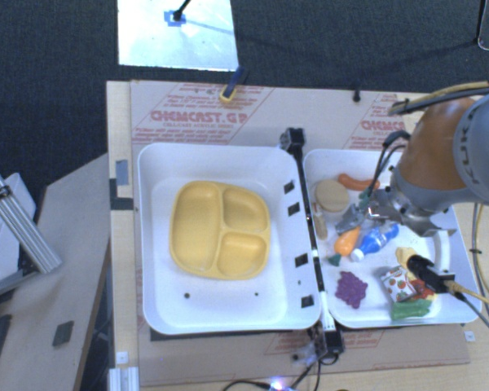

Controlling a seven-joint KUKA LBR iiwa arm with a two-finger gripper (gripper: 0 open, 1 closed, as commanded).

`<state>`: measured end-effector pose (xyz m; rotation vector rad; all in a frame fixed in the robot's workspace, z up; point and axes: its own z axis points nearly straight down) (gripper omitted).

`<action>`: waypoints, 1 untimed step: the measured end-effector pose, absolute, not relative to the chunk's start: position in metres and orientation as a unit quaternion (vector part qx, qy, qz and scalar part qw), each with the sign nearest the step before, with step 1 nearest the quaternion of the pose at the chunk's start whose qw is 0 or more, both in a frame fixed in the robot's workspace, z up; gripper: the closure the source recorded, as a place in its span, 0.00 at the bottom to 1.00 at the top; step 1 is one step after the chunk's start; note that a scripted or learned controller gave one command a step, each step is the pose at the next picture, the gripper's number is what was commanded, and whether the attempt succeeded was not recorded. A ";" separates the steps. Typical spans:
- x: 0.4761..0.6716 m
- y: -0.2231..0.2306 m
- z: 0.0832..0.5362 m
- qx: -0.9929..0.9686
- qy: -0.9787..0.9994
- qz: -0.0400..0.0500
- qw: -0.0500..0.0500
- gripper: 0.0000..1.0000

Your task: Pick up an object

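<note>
My gripper (365,216) hangs low over the middle of the right bin (326,163), reaching in from the right. Just beneath and in front of it lie a blue and white bottle (375,241) and a small orange piece (347,240), side by side. Nothing can be seen held in the gripper. A round tan disc (330,194) sits to its left, and an orange carrot-like piece (354,182) lies behind it. Nearer the front of the bin are a purple grape bunch (351,287), a colourful small box (397,283), a green piece (409,309) and a yellow piece (403,257).
The left bin (159,300) holds a yellow divided plate (220,229). A black divider strip (303,218) runs between the two bins. The arm's grey and orange wrist (440,157) covers the right bin's far right part.
</note>
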<state>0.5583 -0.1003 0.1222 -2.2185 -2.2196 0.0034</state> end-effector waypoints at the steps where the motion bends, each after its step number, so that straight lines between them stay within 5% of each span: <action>1: 0.559 -0.100 0.083 -0.707 -0.708 0.000 0.000 0.00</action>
